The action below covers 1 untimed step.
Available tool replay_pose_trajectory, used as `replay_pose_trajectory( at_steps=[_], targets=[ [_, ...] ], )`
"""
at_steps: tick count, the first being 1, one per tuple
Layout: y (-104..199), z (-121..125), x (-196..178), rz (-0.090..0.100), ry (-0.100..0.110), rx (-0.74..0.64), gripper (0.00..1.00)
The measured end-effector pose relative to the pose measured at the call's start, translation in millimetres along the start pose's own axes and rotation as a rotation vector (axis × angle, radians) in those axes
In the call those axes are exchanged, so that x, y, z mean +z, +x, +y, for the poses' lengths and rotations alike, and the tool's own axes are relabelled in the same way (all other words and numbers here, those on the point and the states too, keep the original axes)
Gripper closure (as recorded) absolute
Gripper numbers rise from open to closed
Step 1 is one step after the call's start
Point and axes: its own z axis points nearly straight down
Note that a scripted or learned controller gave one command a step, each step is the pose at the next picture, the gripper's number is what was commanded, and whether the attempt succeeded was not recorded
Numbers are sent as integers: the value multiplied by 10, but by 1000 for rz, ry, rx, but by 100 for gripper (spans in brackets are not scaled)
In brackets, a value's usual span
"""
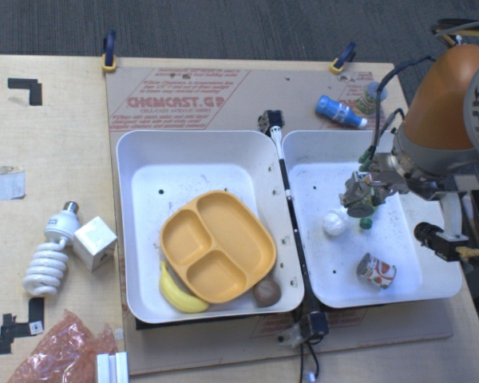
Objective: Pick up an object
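In the camera view, the gripper [359, 200] hangs low in the right bin [323, 290]; whether it is open or closed, I cannot tell. A small white ball [334, 223] lies just left-below it, round, without long axis. A green piece [366, 223] is just beneath it, and a crushed can [376, 271] lies further below.

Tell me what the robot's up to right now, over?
Gripper low in right bin, nothing seen held. White ball just beside it. Small green bit nearby; can lies apart.
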Motion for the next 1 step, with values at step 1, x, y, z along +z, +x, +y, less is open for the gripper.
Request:
replay_pose_trajectory(
  at_steps=[1],
  targets=[
    [878, -146, -612, 0, 0, -1, 100]
  ],
)
